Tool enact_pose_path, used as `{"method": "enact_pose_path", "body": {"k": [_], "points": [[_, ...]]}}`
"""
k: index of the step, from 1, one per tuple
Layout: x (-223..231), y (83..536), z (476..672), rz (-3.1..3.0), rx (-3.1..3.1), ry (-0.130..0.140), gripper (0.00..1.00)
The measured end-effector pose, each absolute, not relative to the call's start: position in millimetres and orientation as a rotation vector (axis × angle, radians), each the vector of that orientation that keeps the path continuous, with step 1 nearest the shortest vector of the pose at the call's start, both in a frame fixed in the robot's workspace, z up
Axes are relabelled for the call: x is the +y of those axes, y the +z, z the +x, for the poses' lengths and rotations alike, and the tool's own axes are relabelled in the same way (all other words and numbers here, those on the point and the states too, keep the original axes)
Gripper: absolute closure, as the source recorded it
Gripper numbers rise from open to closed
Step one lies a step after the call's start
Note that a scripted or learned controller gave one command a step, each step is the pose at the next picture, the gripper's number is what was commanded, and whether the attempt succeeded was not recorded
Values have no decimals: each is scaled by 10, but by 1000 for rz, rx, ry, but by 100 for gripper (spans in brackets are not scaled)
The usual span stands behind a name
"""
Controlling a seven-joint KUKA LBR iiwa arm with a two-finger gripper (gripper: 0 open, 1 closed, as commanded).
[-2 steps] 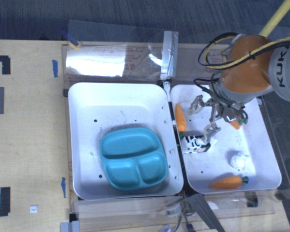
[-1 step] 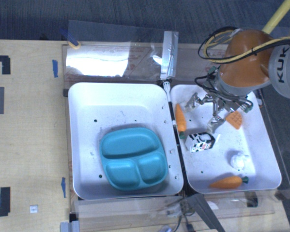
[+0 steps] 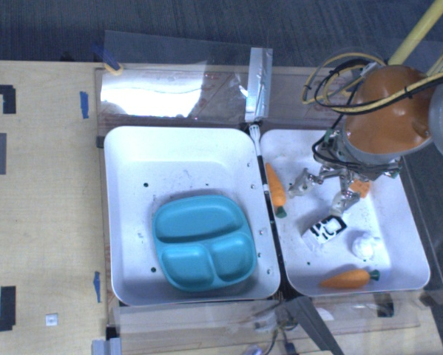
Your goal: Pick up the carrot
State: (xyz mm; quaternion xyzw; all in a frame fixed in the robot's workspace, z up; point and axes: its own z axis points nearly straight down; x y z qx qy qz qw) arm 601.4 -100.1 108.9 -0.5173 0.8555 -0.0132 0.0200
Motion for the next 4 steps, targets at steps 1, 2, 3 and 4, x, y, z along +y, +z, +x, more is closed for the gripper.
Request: {"method": "enact_pose_path", "body": {"k": [1, 2, 3, 4], "points": [[-1583, 2143, 6137, -2389, 2030, -5, 0], [-1368, 876, 5877, -2454, 1953, -5, 0], [-932, 1024, 6060, -2824, 1365, 1, 0], [-1000, 859, 6439, -3081, 591, -5, 0]]}}
